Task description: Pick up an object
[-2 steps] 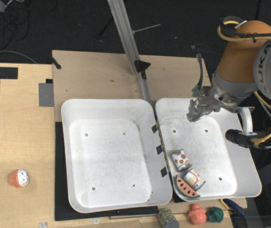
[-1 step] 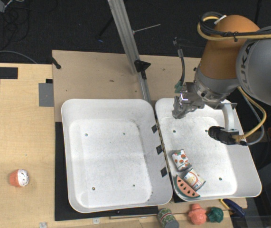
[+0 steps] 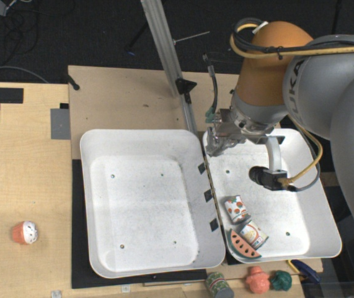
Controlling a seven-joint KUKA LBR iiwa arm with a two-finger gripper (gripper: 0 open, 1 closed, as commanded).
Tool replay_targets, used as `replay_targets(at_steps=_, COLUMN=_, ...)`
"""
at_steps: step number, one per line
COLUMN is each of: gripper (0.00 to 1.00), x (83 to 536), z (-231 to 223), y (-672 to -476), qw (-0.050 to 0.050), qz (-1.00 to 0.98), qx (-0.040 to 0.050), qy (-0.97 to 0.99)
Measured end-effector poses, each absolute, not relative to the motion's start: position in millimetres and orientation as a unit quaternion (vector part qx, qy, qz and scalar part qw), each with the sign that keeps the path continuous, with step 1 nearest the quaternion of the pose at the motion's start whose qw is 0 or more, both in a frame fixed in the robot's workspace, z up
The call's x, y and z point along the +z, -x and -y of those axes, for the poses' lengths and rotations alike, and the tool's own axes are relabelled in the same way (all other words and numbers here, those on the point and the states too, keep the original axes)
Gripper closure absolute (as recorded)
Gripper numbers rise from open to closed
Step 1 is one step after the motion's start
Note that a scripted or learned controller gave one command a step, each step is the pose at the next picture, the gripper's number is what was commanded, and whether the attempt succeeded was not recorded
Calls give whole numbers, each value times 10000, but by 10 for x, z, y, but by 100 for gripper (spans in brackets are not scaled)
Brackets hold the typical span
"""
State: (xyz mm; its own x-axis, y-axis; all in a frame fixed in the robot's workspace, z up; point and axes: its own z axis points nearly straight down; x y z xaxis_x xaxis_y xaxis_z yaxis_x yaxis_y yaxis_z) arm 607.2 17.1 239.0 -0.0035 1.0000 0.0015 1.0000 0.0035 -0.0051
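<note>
Two small printed cans (image 3: pixel 243 221) plus watermelon slice (image 3: pixel 243 246) clustered lower-left of right bin (image 3: pixel 300 228), well below gripper (image 3: pixel 217 143) at bin's upper-left corner; finger state unclear.

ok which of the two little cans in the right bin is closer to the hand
The red-and-white can, the upper of the two. It lies nearer the hand than the other can, which sits lower, beside the watermelon slice.

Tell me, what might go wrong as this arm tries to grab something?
The gripper sits at the right bin's far left corner, away from the two cans and the melon slice, so it may close on nothing. Those three lie crowded against the bin's near wall; a grab there could hit the wall or shove its neighbours.
</note>
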Motion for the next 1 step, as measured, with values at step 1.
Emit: replay_targets(at_steps=1, gripper=100, x=2393, z=-795, y=-6131, qw=14, qz=7090, qx=-1, qy=7052)
